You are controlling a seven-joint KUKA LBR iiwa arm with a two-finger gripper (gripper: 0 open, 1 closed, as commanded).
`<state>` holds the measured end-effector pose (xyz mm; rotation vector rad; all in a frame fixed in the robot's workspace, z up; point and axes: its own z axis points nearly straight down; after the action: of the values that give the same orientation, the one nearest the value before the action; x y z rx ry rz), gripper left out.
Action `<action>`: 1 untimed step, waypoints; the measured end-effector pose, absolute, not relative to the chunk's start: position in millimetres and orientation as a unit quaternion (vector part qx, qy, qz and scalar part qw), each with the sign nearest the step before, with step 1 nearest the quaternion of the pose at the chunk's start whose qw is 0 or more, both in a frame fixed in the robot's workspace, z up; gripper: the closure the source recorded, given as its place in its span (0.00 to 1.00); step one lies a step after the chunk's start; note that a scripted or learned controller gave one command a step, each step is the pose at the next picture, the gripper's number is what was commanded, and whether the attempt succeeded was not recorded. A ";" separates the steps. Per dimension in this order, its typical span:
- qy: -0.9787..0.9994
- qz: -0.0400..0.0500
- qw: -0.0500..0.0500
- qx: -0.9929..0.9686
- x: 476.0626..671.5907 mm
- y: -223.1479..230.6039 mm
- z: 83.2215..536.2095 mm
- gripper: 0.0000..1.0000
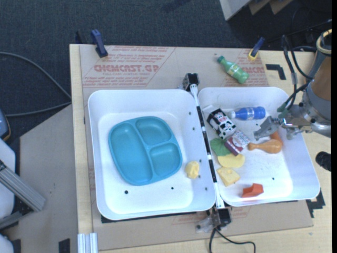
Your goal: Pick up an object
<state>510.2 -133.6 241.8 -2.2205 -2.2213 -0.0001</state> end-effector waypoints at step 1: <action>-0.707 0.000 0.001 -0.707 536.8 -129.7 101.7 0.00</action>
<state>536.8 -129.7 101.7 -2.2215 -2.2191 0.0010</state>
